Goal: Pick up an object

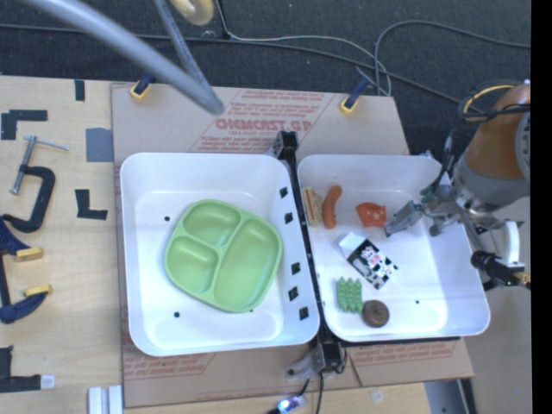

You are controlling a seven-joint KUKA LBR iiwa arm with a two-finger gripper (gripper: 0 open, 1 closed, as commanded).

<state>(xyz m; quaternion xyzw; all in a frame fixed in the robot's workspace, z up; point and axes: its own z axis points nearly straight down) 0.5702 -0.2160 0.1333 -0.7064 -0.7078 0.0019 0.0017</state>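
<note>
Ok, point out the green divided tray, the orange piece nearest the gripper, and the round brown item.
green divided tray (224, 254), camera view, centre ridge between compartments
orange piece (372, 215), camera view, middle of its top
round brown item (375, 314), camera view, centre of its face

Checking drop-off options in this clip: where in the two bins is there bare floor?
Left bin: strips around the green tray, widest along the top. Right bin: bare at its lower right, past the brown disc. Crowded: its left half.

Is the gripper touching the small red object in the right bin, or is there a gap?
Apart. In the camera view, white bin floor shows between the gripper and the red object.
</note>
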